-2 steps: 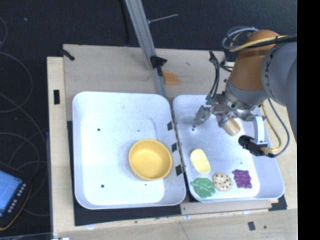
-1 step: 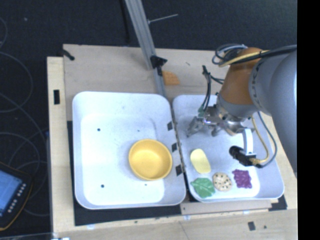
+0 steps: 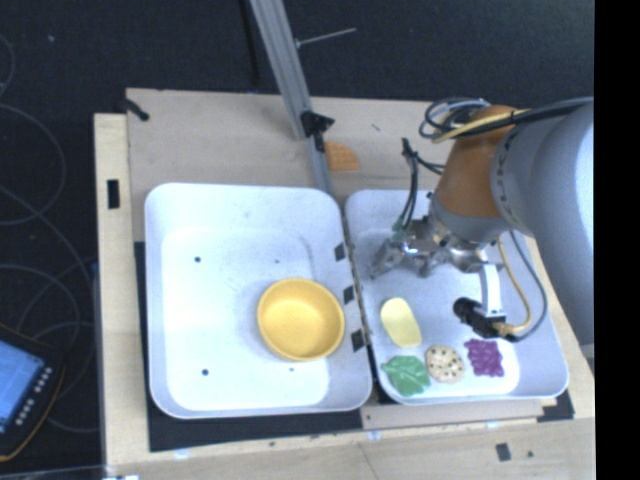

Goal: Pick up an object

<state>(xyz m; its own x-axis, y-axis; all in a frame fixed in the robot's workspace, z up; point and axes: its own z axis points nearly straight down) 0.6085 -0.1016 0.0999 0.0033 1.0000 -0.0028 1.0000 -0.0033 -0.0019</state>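
While hanging low over the right bin (image 3: 540,368), not yet holding any object.
Reaching step, as judged: gripper (image 3: 405,256) near the bin's upper left part, grip state impossible to tell. Nearest target just below: yellow soft piece (image 3: 399,322); further down in a row, green leaf (image 3: 405,373), cookie (image 3: 443,364), purple grapes (image 3: 485,356). Yellow bowl (image 3: 299,319) in the left bin (image 3: 200,228). Next: shift down toward the yellow piece, lower, then close.
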